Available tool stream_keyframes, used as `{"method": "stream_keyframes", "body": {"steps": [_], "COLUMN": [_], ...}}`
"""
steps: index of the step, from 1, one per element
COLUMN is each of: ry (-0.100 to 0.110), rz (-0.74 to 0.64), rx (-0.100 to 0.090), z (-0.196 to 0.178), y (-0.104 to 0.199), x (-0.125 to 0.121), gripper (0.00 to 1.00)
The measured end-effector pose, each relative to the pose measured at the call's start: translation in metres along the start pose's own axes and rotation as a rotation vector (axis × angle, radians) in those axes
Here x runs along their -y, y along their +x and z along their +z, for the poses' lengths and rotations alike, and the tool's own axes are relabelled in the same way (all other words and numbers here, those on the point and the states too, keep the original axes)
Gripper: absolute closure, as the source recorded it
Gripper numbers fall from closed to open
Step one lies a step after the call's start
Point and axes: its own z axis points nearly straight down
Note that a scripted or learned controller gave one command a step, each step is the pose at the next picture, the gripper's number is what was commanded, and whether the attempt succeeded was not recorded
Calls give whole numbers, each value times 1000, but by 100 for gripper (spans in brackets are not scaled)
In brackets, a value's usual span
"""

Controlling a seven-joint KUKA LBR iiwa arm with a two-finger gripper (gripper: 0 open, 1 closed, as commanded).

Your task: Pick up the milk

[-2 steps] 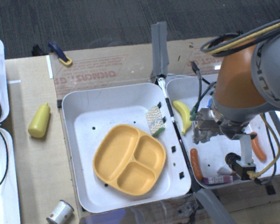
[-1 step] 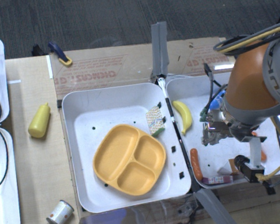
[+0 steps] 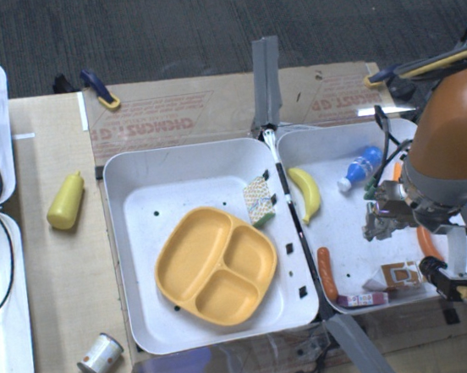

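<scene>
Leftmost on the brown table (image 3: 74, 270) lies a smooth yellow squeeze bottle (image 3: 65, 203), and lower down a small metal can (image 3: 100, 356) on its side. Next, the left bin (image 3: 127, 187), white and shallow with rounded corners, holds a glossy yellow three-compartment plastic tray (image 3: 217, 265), with a small patterned packet (image 3: 258, 198) just beside its upper right corner. Across the divider, the right bin (image 3: 325, 139) holds a curved banana (image 3: 306, 192), a slim red sausage-shaped toy (image 3: 327, 273), a blue plastic bottle (image 3: 359, 167) on its side, and the milk (image 3: 400, 274), a small boxy brown-and-white carton near the front wall beside a flat pink packet (image 3: 364, 298). Above the carton hangs the dark end effector (image 3: 381, 223); I cannot tell how far its fingers are parted, and nothing shows between them.
</scene>
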Motion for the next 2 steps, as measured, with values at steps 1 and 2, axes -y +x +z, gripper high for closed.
{"method": "stream_keyframes", "body": {"steps": [1, 2], "ry": [2, -1], "rz": [-38, 8], "rx": [-1, 0], "z": [54, 39], "y": [-40, -111], "x": [-7, -23], "gripper": [0, 0]}}
